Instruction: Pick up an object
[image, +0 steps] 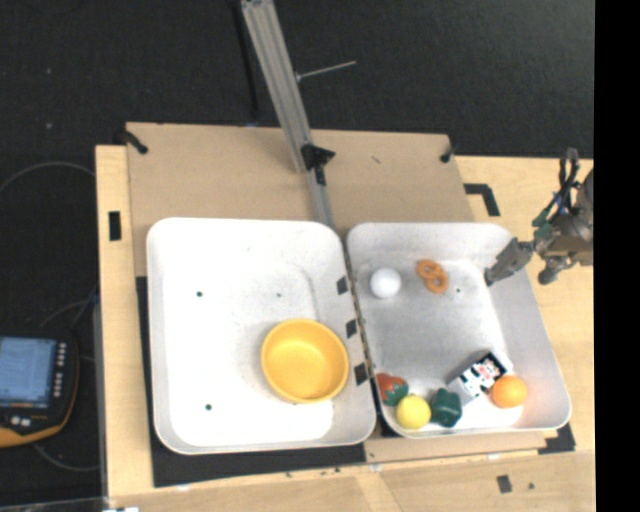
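Note:
My gripper (526, 267) hangs at the right bin's (440, 330) far right rim, its two dark fingers spread open with nothing between them. In that bin a white ball (385, 283) and a small orange ring-shaped piece (433, 275) lie near the back. Along the front edge sit a red and green item (390, 385), a yellow ball (413, 411), a dark green block (446, 408), a black and white box (480, 374) and an orange ball (509, 391). A yellow bowl (305, 360) rests in the left bin (220, 290).
A grey metal post (290, 100) slants up from between the bins at the back. A handheld pendant with a blue screen (30, 385) lies off the bench at the left. The bins rest on a brown board (250, 170).

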